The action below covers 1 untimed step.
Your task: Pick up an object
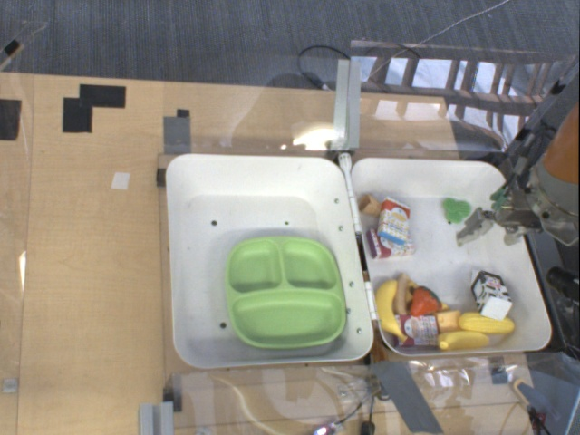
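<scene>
Camera view looks down on my jaws (490, 227) over the right bin (426, 270), near its right wall, with my arm (555, 181) coming in from the right edge. The two fingers stand spread, one tip (470, 232) reaching left and the other nearer my wrist, and nothing sits between them; bare white bin floor shows under the gap.

A green piece (457, 210) lies just up and left of my jaws, close but apart from them. It is a rounded lump, so I cannot give it a long axis. A carton (393, 226) lies further left, near the bins' shared wall, its long axis running roughly up and down the picture. A black and white box (490, 294) lies below my jaws, by the right wall, tilted.

At the bin's near edge sits a heap: a banana (387, 303) curved with its length running up and down, a red thing (423, 303) beside it, and a second banana (478, 325) lying left to right.

The left bin (208, 198) on the tabletop (82, 270) holds a green tray (285, 290) with three compartments, lying flat.
</scene>
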Motion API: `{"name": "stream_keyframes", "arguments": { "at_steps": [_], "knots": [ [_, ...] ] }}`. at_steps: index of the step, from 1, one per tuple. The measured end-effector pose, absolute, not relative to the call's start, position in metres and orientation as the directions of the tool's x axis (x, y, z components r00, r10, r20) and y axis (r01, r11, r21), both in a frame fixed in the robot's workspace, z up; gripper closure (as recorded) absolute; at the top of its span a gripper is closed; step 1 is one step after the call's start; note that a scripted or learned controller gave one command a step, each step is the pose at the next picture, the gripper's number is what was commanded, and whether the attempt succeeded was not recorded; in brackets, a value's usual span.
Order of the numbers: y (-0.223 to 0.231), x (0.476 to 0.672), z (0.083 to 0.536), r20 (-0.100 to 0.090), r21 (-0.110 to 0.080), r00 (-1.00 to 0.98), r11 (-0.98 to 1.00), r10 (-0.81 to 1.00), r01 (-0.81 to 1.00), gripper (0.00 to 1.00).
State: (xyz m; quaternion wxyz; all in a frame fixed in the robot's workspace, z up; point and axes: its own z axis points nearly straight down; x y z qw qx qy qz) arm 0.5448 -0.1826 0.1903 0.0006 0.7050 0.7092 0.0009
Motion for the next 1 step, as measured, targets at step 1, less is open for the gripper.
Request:
{"name": "stream_keyframes", "arguments": {
  "at_steps": [1],
  "knots": [
    [-0.1974,0.5488,0.2038,0.000,0.003,0.197,-0.197,0.980,0.980,0.00]
  ]
}}
